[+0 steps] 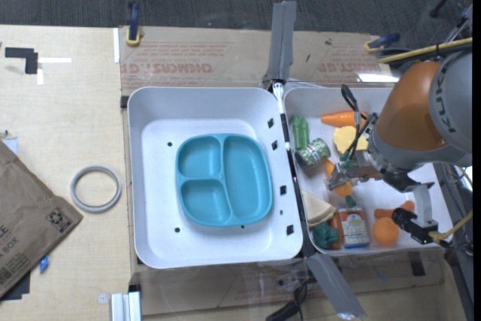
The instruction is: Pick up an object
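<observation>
Right bin [436, 175] crowded — gripper [342, 178], state unclear, among can [313, 153], carrot [338, 118], carton [354, 228].

White bins: two, side by side, the left bin [143, 184] and the right bin [359, 92].
Teal divided plates: one [224, 180], in the left bin, with three compartments.
Carrots: one [338, 118], near the back of the right bin.
Green cans: one [313, 153], lying on its side.
Green vegetables: one long piece [300, 131] by the dividing wall.
Yellow pieces: one [345, 138], partly under the arm.
Orange round fruits: one [385, 231], near the front.
Small cartons: one [354, 228], red and blue.
Sandwich wedges: one [316, 207].
Tape rings: one [95, 187], on the bench.
Cardboard boxes: one [26, 225], at the left edge.
Blue clamps: two seen, [134, 20] and [388, 40].
</observation>
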Available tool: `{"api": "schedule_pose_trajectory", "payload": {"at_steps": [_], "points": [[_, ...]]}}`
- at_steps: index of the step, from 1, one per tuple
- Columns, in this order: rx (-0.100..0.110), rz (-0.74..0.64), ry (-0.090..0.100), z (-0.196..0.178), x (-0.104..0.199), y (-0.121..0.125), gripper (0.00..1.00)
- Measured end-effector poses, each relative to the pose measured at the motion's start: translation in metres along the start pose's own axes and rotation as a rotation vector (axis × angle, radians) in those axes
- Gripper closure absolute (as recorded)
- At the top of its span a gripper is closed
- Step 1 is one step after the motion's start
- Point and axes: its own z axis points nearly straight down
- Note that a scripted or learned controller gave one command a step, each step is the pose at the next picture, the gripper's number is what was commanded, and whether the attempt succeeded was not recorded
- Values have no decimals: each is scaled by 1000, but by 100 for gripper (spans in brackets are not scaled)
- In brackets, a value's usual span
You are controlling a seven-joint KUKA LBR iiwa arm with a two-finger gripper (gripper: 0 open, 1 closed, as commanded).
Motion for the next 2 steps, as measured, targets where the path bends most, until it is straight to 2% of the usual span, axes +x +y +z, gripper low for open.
{"api": "schedule_pose_trajectory", "payload": {"at_steps": [1,2], "points": [[-1,140,-2,-92,40,93,100],[0,171,-2,-91,44,131,100]]}}
